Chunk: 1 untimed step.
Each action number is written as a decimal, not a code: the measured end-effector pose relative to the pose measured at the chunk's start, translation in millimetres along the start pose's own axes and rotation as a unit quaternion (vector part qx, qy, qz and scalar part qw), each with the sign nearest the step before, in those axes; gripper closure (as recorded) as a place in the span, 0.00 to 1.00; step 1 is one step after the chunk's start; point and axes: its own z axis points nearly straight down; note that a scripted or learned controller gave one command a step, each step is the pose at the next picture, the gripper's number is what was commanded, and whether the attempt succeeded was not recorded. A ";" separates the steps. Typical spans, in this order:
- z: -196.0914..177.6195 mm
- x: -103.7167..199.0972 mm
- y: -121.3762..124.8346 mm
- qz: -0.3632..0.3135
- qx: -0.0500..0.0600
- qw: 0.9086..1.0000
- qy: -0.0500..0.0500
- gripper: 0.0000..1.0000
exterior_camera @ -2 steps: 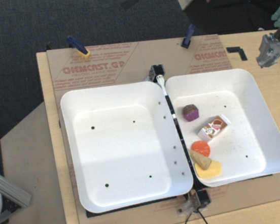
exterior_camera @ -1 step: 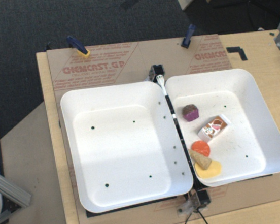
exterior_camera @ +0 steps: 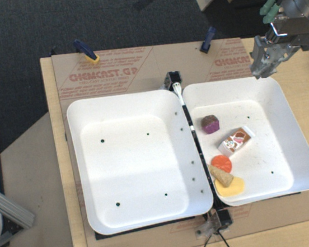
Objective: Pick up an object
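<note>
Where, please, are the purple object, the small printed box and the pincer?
purple object (exterior_camera: pixel 210 123): camera view, middle of its top.
small printed box (exterior_camera: pixel 236 141): camera view, centre of its printed face.
pincer (exterior_camera: pixel 260 70): camera view, its tip, above the right bin's far corner.

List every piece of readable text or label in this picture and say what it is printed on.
"CHEMCAST GP", red print on the brown cardboard sheet behind the left shallow white bin; letters are blurred, so this reading is uncertain.
The same red print repeats behind the right white bin, partly cut off.
The small red-and-white printed packet: markings too small to read.
</note>
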 end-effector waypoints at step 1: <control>137.2 137.9 8.7 0.000 0.006 1.000 -0.002 1.00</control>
